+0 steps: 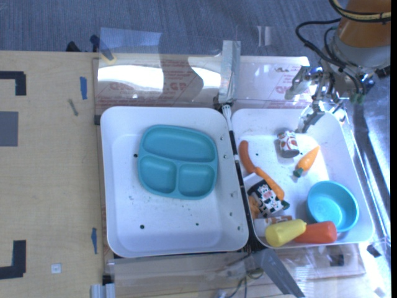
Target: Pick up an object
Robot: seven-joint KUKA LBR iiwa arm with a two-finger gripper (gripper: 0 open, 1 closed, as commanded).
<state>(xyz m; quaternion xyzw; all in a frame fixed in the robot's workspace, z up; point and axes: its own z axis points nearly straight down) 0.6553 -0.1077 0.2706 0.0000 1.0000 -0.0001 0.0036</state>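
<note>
Camera view: end effector (313, 101) poised over far rim of right bin (353, 166), finger state impossible to tell, nothing visibly held. Small toy (288, 144) just below; carrot (306, 159) beside it. Pick judged not yet begun.

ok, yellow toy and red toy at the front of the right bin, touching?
Touching. The camera view shows the yellow toy end butted against the red toy, no gap between them.
</note>
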